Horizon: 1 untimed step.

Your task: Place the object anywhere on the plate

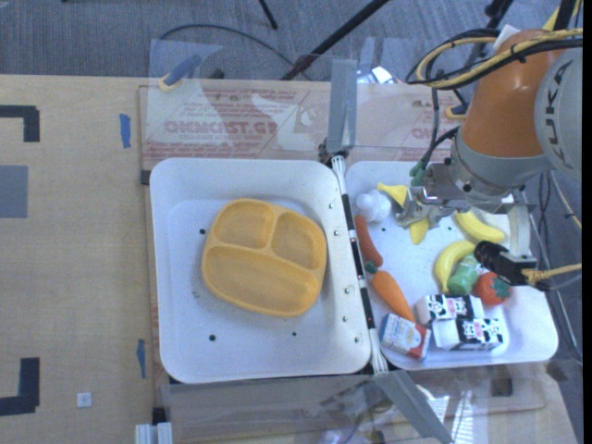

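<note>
A yellow plate (265, 255) with three compartments lies in the left bin (176, 211), with nothing on it. My gripper (415, 209) is low over the upper left part of the right bin (541, 336). Right at it are yellow pieces (395, 193), one poking out to its left and one below it (419, 231); whether they are held I cannot tell. A white round object (374, 206) lies just left of the gripper.
The right bin also holds two bananas (480, 225) (451, 260), two carrots (390, 293) (367, 245), a red fruit (492, 288), cow-patterned cartons (466, 322) and a small red-and-white carton (404, 334). A ridge (351, 248) divides the bins.
</note>
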Tool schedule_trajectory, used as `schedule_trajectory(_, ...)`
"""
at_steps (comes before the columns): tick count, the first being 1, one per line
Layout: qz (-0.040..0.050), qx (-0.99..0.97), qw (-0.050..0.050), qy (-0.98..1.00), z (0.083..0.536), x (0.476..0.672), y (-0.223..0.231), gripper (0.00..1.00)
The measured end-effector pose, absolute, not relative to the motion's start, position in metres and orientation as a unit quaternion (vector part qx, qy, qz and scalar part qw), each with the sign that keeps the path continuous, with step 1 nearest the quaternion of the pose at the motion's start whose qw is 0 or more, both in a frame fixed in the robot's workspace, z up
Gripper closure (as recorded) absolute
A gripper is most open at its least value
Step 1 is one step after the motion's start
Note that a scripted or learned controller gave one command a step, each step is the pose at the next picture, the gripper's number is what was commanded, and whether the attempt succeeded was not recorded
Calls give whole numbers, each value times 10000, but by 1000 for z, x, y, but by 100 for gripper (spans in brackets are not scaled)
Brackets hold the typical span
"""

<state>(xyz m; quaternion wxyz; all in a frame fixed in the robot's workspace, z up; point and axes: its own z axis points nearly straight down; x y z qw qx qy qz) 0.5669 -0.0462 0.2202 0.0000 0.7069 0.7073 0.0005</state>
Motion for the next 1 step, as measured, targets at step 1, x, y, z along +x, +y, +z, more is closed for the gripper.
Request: schedule_trajectory(1, 4, 6729, 16, 7398, 251, 574, -78, 100)
